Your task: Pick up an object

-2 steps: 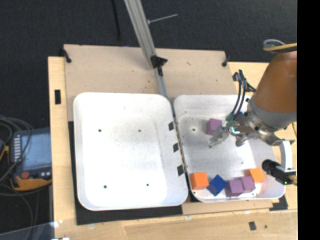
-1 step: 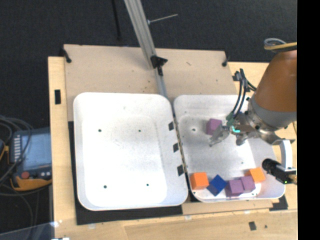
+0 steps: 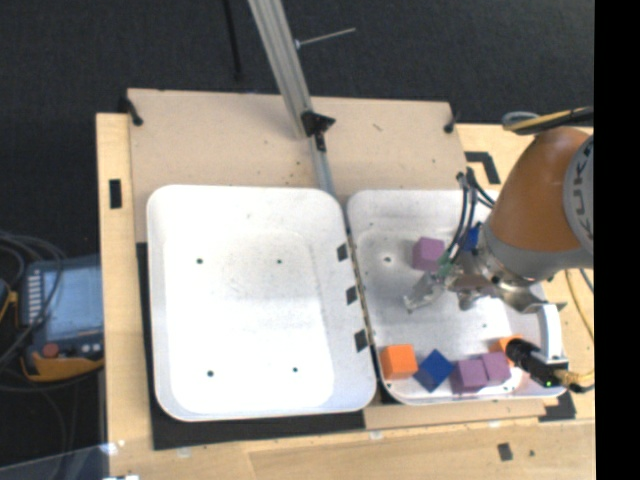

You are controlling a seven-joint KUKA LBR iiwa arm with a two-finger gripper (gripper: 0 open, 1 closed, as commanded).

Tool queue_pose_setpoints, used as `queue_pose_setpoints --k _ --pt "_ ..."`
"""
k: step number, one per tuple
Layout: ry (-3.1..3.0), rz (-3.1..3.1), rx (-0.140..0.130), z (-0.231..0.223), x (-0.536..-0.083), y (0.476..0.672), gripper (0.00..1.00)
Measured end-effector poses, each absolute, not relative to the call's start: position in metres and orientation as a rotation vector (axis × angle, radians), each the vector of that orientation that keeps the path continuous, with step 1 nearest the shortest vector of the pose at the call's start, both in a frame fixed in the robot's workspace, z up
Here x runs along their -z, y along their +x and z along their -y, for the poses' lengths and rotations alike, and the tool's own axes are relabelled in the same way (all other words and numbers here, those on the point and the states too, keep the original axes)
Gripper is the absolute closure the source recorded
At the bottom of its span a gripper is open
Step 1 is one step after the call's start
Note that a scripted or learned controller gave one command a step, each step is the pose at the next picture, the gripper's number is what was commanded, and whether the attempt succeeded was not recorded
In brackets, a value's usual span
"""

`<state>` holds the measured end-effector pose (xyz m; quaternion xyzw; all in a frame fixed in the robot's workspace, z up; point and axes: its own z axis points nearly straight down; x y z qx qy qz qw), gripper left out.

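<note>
Camera view, from above at a slant: two white bins side by side on the worktop (image 3: 280,118). Left bin (image 3: 180,298) bare white; right bin (image 3: 385,218) with the blocks. Grey arm (image 3: 540,208) with orange band reaching in from the right, hand (image 3: 425,293) low over the middle of the right bin, just below a purple block (image 3: 429,253). Cannot tell whether released or clenched; nothing seen gripped. Along the bin's near edge, a row: orange block (image 3: 399,360), blue block (image 3: 435,369), two more purple blocks (image 3: 478,372) touching each other.

Likely target: the lone purple block, nearest the hand and well apart from the others. Probably light, rigid, flat-sided, not fragile. Best taken across two opposite flat faces, squarely, to avoid slipping off a corner. Row blocks crowded, harder to straddle.
</note>
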<state>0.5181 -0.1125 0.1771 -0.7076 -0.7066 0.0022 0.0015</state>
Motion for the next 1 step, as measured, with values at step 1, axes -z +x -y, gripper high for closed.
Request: queue_pose_setpoints --k 1 --pt "-2.220 2.216 -0.006 0.1061 -0.1221 0.5099 0.00"
